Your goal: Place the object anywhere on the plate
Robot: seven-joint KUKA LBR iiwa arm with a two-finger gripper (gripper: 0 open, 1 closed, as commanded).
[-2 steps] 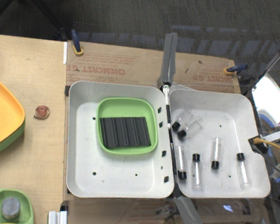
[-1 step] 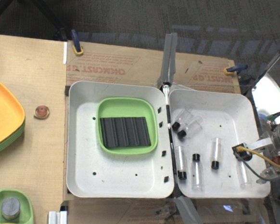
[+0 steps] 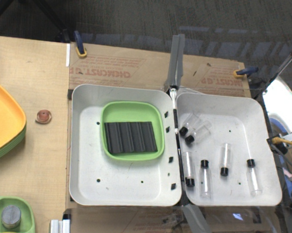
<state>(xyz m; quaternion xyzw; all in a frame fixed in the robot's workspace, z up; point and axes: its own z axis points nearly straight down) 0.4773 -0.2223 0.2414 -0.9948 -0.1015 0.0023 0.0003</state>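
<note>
Several clear tubes (image 3: 225,156) with black caps, lying loose in the right bin (image 3: 270,148), apart from the green plate (image 3: 135,107) in the left bin (image 3: 85,154). Probably light, stiff, smooth, quick to roll, perhaps fragile. Best taken across the middle of one tube, gently.

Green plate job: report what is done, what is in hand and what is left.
Done: a dark ribbed slab already lies on the green plate in the left bin. In hand: nothing visible. Left: several clear vials with black caps lie loose in the right bin, none on the plate.
</note>
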